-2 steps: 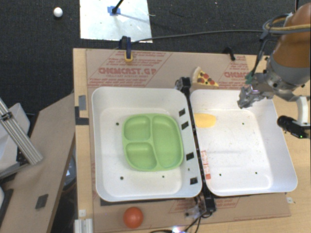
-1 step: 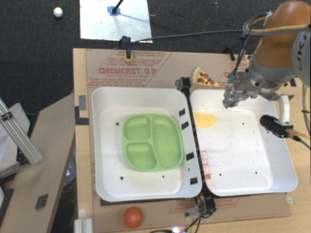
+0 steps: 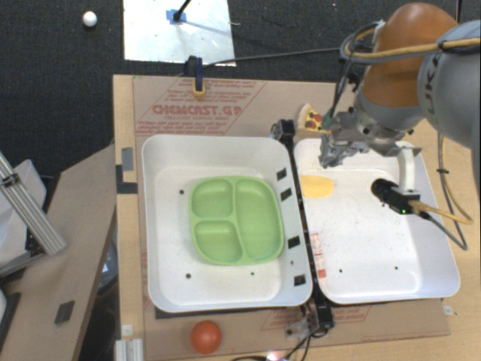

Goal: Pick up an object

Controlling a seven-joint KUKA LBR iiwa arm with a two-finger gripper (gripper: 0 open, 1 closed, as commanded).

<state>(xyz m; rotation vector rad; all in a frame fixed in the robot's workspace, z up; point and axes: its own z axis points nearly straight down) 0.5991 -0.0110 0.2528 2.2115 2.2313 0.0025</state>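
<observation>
In the camera view from above the counter (image 3: 225,100), the claw (image 3: 331,156) hangs over the far-left corner of the right bin (image 3: 376,254), just beyond a flat yellow piece (image 3: 317,186). The piece lies on the bin floor close to the wall between the two bins. Nothing shows in the claw's grip, and I cannot tell from this angle whether it is open or closed.

The yellow piece is the nearest candidate for the pick. It looks thin, light and probably soft or flexible, so it may slide or fold when pinched. A hold across its narrow width, pressing down to the floor at its middle, seems the best bet. The bin wall crowds its left end.

The left bin (image 3: 165,201) holds a green tray (image 3: 233,220) with three compartments, stiff, broad and awkward to pinch except at its rim. An orange ball (image 3: 205,337) sits on the counter's near edge, outside both bins.
</observation>
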